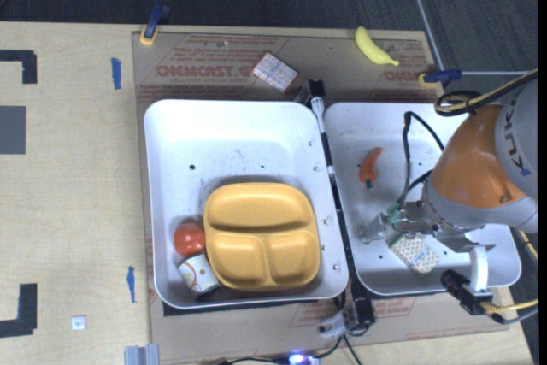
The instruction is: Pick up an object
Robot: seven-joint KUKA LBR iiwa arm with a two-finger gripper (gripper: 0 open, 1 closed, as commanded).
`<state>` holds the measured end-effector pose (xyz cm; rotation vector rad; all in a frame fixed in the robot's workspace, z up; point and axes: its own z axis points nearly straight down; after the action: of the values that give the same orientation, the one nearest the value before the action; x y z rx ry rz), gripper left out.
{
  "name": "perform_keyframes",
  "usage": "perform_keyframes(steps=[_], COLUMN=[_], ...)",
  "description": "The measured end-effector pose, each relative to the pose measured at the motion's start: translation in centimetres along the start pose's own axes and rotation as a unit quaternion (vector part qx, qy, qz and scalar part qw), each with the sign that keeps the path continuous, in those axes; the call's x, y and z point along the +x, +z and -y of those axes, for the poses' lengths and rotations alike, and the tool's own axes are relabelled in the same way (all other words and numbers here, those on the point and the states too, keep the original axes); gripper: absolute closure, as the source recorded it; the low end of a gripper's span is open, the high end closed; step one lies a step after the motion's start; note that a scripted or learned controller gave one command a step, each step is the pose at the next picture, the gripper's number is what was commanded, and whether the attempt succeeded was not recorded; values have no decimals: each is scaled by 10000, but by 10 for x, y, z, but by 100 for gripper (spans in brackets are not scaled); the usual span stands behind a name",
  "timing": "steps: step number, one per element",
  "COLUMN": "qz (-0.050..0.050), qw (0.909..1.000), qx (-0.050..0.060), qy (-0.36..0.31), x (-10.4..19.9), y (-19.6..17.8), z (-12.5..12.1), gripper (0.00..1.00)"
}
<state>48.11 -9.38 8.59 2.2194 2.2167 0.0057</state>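
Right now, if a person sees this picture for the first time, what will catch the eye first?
Probably the big yellow divided tray lying in the left bin, with a red-orange ball beside it. Next comes the arm's orange band over the right bin, where a small carrot-like orange object lies. A yellow banana lies on the board behind the bins.

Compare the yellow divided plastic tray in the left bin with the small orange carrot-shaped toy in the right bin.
The yellow divided plastic tray is broad and fills much of the left bin; the small orange carrot-shaped toy is far smaller and slender. The tray is yellow with three compartments; the toy is orange with a green end. The tray touches neighbouring items; the toy lies alone. Both lie on bin floors.
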Motion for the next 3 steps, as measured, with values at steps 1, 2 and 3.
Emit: perform_keyframes(steps=[1,2,3], qz=[4,-2,-3], qw=[10000,10000,10000], qx=[-2,1,0], qy=[0,-9,-10], x=[0,-1,-4], y=[0,0,0], z=[0,0,0], gripper=[0,0,0])
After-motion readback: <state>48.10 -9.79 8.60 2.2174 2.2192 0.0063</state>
